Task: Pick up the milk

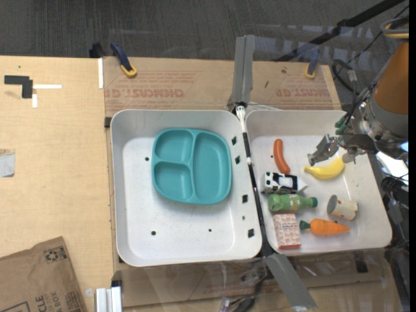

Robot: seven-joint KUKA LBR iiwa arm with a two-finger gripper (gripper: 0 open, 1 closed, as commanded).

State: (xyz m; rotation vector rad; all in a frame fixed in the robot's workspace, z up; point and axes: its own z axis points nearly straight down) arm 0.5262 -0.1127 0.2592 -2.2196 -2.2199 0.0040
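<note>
Pincer (325, 149) poised over the right bin (383, 236), fingers spread and gripping nothing; milk lies apart from it.

The tabletop (52, 174) carries two white bins; the left bin (130, 239), far left of the pincer, holds a teal divided plate (192, 166). In the right bin, the green bottle (292, 203) lies below-left of the pincer, the yellow banana (327, 168) just beneath its fingertips, and the carrot (329, 226) well below it. The milk (279, 182), a black-and-white cow-patterned carton, lies on its side to the pincer's lower left, near but not touching, directly above the bottle and below the red sausage (279, 155).
</note>
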